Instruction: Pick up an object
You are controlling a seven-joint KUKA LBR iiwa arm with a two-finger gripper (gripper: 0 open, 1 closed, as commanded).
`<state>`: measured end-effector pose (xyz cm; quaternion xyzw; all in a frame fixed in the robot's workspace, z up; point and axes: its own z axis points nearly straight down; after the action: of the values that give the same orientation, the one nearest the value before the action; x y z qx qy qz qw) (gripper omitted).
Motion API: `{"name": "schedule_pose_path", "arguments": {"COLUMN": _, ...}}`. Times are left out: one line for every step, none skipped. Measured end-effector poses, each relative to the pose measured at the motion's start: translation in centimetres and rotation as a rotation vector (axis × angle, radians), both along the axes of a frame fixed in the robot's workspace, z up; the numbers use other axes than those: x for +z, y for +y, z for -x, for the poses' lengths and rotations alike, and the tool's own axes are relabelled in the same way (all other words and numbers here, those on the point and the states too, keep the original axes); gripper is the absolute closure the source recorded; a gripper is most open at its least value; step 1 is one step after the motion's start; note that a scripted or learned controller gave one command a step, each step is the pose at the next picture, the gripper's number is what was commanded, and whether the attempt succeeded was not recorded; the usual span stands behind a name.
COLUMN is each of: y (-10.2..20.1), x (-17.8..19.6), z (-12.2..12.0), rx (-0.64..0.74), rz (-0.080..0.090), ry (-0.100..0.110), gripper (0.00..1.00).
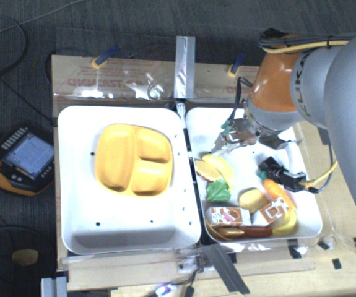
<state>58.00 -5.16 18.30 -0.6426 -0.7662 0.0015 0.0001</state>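
The gripper (227, 138) hangs over the far left part of the right bin (308, 228), just above the yellow banana slice (215, 167); whether its fingers are open or shut cannot be told, and nothing is visible between them. The banana slice lies beside a green leafy toy (218, 192), with a small brown carton (226, 215) nearer, its print unreadable. The left bin (78, 228) holds a yellow divided tray (134, 159).

The gripper (225, 142) hangs in the right bin (309, 228) just above a pale yellow food piece (216, 166); its finger spacing is unclear. A yellow tray (133, 159) lies in the left bin (78, 228).
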Motion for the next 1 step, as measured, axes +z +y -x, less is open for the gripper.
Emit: {"name": "schedule_pose_path", "arguments": {"y": -0.02, "x": -0.01, "z": 0.01, "rx": 0.0, "rz": 0.001, "ry": 0.0, "gripper": 0.0}}
